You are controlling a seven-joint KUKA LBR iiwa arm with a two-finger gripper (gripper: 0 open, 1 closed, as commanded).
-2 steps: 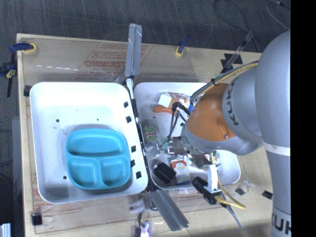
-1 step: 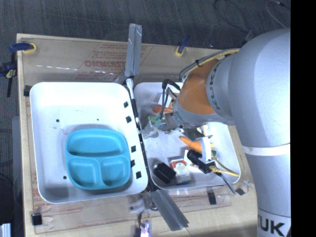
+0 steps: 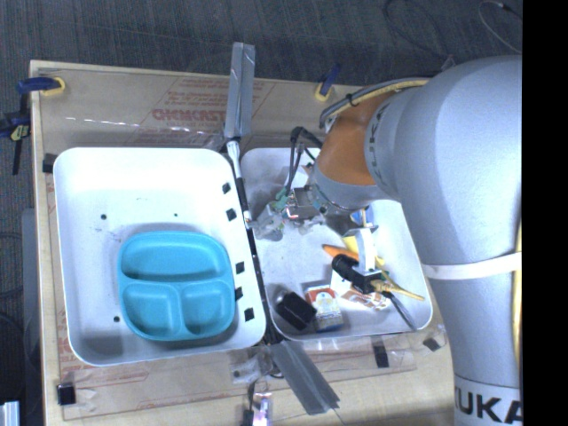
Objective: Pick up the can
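The pincer (image 3: 282, 209), its gape not discernible, hangs just beside what seems a silvery, crumpled can (image 3: 269, 224). Below it in view lie a glossy black block (image 3: 295, 310), a printed carton (image 3: 325, 303) and an orange stick (image 3: 340, 253).

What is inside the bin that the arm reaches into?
Near the bin's front wall lie a black block, a small printed carton and an orange item. The arm covers much of the bin, so whatever lies beneath it is hidden.
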